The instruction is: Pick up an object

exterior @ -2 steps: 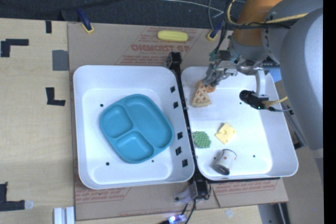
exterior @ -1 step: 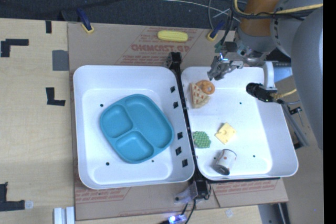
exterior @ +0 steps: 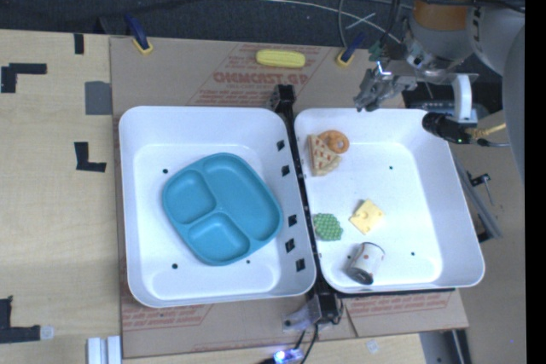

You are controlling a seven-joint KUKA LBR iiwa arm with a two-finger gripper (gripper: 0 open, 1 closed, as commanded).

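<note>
My gripper (exterior: 372, 92) hangs over the far rim of the right bin (exterior: 444, 183), with nothing visible between its fingers. Inside that bin a tan waffle with a pretzel (exterior: 325, 149) lies near the far left corner. A yellow cheese wedge (exterior: 367, 216) sits in the middle. A green round piece (exterior: 327, 226) lies by the left wall. A small grey-and-white cup (exterior: 363, 262) lies on its side near the front. All of these are below and apart from the gripper.
The left bin (exterior: 141, 183) holds a blue divided plate (exterior: 222, 207). A yellow banana-like object (exterior: 280, 58) lies on the cardboard behind the bins. Yellow clamps (exterior: 141, 40) hold the cardboard's far edge. Cables trail behind the arm.
</note>
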